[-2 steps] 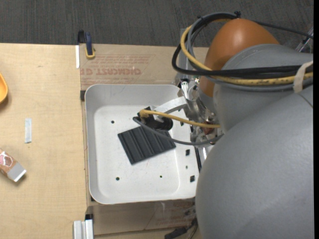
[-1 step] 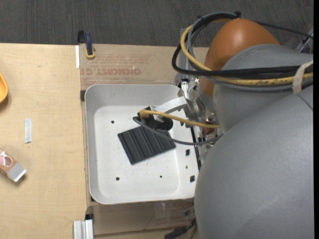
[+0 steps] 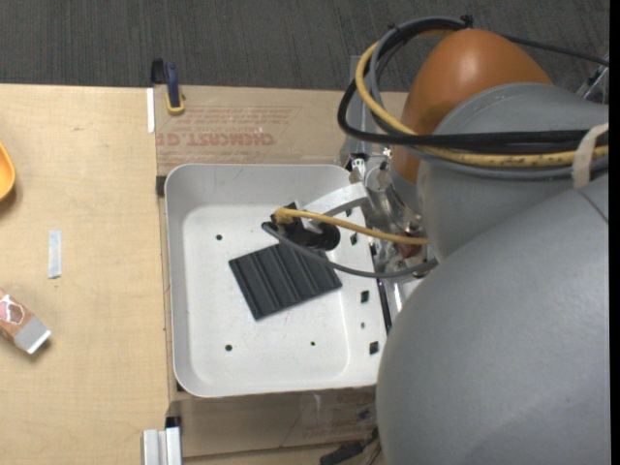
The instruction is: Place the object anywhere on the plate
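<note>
A dark grey ribbed rectangular plate (image 3: 285, 280) lies flat and slightly turned in the middle of the white bin (image 3: 194, 356). My gripper (image 3: 380, 232) hangs over the bin's right side, just right of the plate's upper corner. Most of it is covered by my own grey arm (image 3: 504, 260) and orange band (image 3: 465, 66). I see no separate loose object on the plate or in the bin around it.
Printed cardboard (image 3: 228, 134) lies behind the bin, with a blue and yellow clamp (image 3: 170, 87) at its corner. On the wooden bench to the left are a small grey strip (image 3: 54, 255), a red and white packet (image 3: 21, 324) and an orange thing (image 3: 5, 172) at the edge.
</note>
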Available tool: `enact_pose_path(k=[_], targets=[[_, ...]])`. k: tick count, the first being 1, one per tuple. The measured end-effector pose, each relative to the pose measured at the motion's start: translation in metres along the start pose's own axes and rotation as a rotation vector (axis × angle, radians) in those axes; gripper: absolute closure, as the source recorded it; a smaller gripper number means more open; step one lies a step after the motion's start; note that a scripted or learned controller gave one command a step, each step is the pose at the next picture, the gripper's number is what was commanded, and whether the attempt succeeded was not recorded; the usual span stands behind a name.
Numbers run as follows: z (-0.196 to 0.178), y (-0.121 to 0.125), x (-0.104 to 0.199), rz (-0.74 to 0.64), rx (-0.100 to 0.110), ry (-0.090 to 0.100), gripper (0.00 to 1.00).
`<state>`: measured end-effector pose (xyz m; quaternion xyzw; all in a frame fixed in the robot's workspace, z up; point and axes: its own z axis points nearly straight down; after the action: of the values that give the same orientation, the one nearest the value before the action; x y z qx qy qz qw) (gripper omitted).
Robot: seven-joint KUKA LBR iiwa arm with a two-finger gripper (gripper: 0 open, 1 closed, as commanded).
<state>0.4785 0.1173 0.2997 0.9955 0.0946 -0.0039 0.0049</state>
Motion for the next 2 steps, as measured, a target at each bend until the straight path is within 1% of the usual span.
enact_pose_path(k=[1, 2], targets=[[-0.0002, 0.0001, 0.0, 0.001, 0.0, 0.0, 0.0], [-0.0082, 0.002, 0.0001, 0.004, -0.003, -0.003, 1.0]])
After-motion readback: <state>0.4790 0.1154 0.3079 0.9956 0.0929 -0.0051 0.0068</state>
